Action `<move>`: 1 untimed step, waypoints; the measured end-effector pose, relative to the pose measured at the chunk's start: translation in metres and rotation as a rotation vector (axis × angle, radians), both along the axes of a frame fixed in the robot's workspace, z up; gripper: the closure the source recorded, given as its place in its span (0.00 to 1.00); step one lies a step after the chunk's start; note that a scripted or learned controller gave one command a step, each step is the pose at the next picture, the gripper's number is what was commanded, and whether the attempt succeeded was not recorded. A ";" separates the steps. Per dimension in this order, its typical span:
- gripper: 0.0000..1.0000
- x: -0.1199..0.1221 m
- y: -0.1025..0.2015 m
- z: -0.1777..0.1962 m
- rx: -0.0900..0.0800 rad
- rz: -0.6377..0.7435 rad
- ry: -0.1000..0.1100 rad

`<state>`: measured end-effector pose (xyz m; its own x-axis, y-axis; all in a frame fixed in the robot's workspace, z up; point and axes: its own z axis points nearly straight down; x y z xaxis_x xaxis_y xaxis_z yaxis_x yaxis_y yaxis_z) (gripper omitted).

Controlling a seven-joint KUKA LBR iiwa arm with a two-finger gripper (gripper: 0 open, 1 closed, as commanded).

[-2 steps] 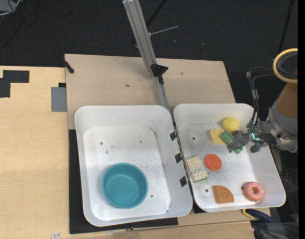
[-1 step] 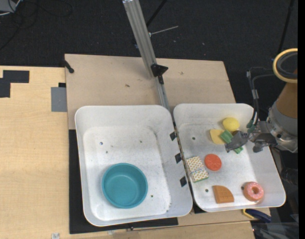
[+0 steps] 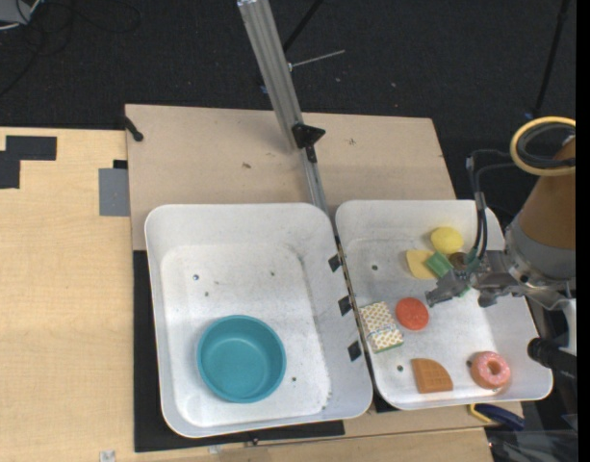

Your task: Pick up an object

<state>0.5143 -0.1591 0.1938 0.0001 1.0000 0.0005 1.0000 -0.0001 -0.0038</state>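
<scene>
The gripper (image 3: pixel 452 287) hung low in the right bin (image 3: pixel 391 221), beside a green block (image 3: pixel 438 265) and a red ball (image 3: pixel 412 314). I could not tell its state.

no readable text, no labels, no numbers anywhere

The right white bin (image 3: pixel 371 221) holds a round yellow lemon-like toy (image 3: pixel 447 239) beside a flat yellow piece (image 3: pixel 419 262) and a small green block (image 3: pixel 439 265), with a red round toy (image 3: pixel 412 314) and a checkered cube (image 3: pixel 380 325) below. An orange-brown wedge (image 3: pixel 431 375) and a pink frosted doughnut (image 3: pixel 490 370) lie near its front edge; a teal round bowl (image 3: pixel 241 357) sits upright in the left white bin (image 3: pixel 179 229)
</scene>
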 end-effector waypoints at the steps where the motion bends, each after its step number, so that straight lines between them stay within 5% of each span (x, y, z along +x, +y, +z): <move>1: 0.00 -0.008 -0.003 -0.060 0.000 0.000 0.001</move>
<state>0.5064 -0.1616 0.1342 0.0002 1.0000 0.0009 1.0000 -0.0002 -0.0051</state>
